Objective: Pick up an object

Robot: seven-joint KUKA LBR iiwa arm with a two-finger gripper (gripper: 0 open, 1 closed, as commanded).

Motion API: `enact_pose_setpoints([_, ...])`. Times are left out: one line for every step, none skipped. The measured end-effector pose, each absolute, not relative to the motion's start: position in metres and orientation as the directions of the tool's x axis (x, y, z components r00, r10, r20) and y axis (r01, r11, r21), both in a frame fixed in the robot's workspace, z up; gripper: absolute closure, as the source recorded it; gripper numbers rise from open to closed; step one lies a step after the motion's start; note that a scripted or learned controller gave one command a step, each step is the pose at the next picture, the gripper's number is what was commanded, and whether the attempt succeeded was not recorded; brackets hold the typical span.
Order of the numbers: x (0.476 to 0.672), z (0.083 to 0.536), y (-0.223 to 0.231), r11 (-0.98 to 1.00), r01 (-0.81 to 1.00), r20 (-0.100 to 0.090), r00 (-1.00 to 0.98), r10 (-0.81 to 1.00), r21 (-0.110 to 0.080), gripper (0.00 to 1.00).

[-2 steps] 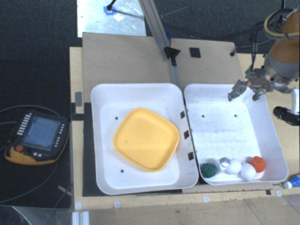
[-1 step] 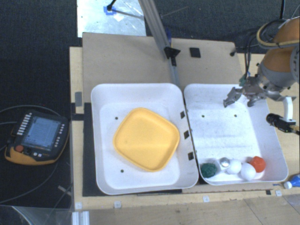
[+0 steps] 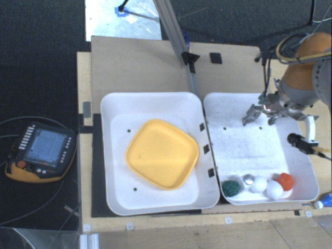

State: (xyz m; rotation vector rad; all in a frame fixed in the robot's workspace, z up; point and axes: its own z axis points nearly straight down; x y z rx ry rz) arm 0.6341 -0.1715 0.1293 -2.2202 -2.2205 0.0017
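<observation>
A yellow square plate (image 3: 162,153) lies in the left bin (image 3: 116,108). Along the near edge of the right bin (image 3: 228,105) sit a dark green ball (image 3: 231,187), a small silvery object (image 3: 248,179), a small white ball (image 3: 259,184), a larger white ball (image 3: 274,190) and an orange-red ball (image 3: 285,180). My gripper (image 3: 261,116) hangs over the far right part of the right bin, well away from that row. Its fingers (image 3: 250,116) are spread apart with nothing between them.
A teach pendant (image 3: 41,150) lies on the floor to the left of the bench. A slanted metal pole (image 3: 174,25) rises from the back of the bench between the bins. A black-tipped part (image 3: 302,143) sticks out by the right bin's right wall.
</observation>
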Motion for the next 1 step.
enact_pose_setpoints([0.6337, 0.0887, -0.1712, 0.0, 1.0, 0.0, 0.0, 1.0, -0.002, 0.0])
